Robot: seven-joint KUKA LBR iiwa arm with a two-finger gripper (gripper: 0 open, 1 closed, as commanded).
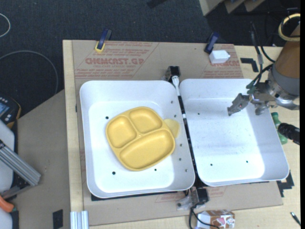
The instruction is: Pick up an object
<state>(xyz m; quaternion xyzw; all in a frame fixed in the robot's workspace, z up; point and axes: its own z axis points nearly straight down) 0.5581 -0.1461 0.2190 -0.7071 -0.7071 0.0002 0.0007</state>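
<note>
One yellow plate point(140, 138) lies flat in the left bin point(93, 128). It has three parts, two small ones at the top and one big one at the bottom. It sits near the middle of that bin, a little toward the wall next to the other bin. A small pale yellow thing point(172, 126) peeks out from under the plate's right edge, and it is too hidden to name. The gripper point(248, 104) is well apart from the plate, over the far right part of the right bin point(224, 166). The arm point(288, 70) comes in from the right side and bends down toward that bin. One grey finger point(236, 105) sticks out to the left and points down at the white floor. The other finger is hard to pick out, so it is not clear how wide the pincer is spread. Nothing can be seen between the fingers. There are two white bins, side by side on a brown board point(124, 56). At the back edge of the board there are two clips, one yellow and blue point(102, 41) and one blue with a white block point(215, 51). A green thing point(285, 132) sits just past the right bin's edge.
</note>
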